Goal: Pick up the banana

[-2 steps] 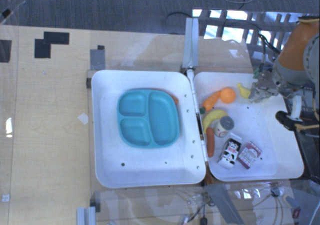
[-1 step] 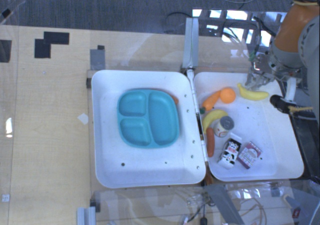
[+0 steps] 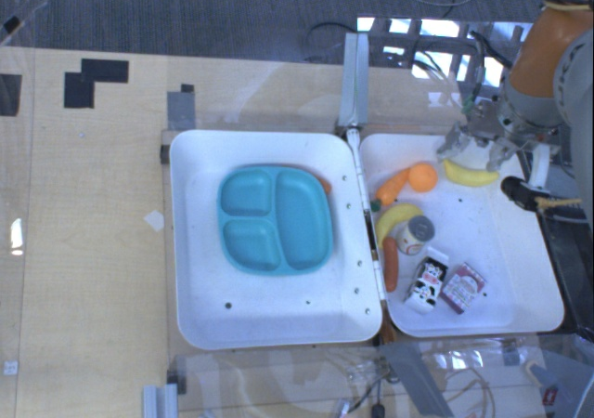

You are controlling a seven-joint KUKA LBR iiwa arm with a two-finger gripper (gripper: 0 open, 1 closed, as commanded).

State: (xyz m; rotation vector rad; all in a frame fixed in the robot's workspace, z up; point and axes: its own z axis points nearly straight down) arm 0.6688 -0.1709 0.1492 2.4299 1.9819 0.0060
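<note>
Claw over the banana, lift not yet made

The claw [image 3: 475,141] hung at the far right corner of the right bin [image 3: 534,314], directly above the banana [image 3: 471,175], which lay flat on the bin floor just beside the orange [image 3: 423,177]. Two grey fingers [image 3: 455,139] stood spread, one toward each end of the fruit, with nothing pinched between them, so the reach looked done while the closing and the raising were left to do. Another curved yellow piece [image 3: 397,219] lay near the bin's left wall, touching a small round can [image 3: 415,232], with a carrot [image 3: 391,187], a red sausage [image 3: 392,267] and two small cartons [image 3: 444,285] around them. The left bin [image 3: 195,305] held a blue divided plate [image 3: 277,221], well apart from the work.
</note>
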